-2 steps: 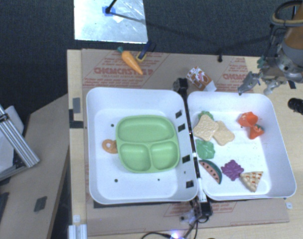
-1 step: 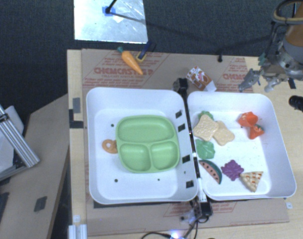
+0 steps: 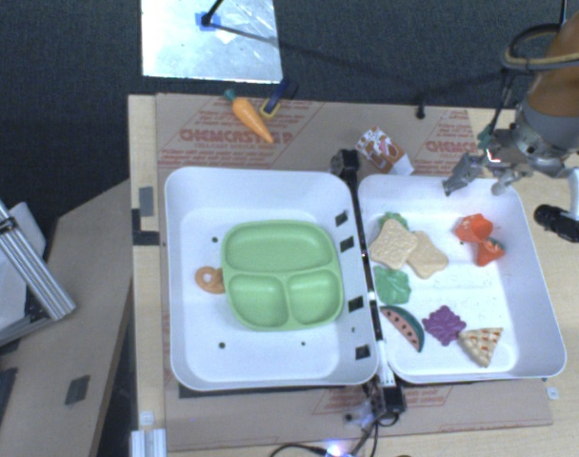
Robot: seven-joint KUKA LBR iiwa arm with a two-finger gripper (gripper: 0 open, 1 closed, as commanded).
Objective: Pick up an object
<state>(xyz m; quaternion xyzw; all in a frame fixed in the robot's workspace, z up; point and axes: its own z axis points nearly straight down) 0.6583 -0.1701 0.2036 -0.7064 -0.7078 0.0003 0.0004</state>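
Grey metal jaws spread wide, holding nothing; glossy red plastic pepper lies just below them in the smooth white bin.

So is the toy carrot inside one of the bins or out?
Out. The toy carrot lies on the cardboard beyond the left bin, past its far rim.

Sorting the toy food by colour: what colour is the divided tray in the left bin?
The divided tray is light green, clearest in the camera view.
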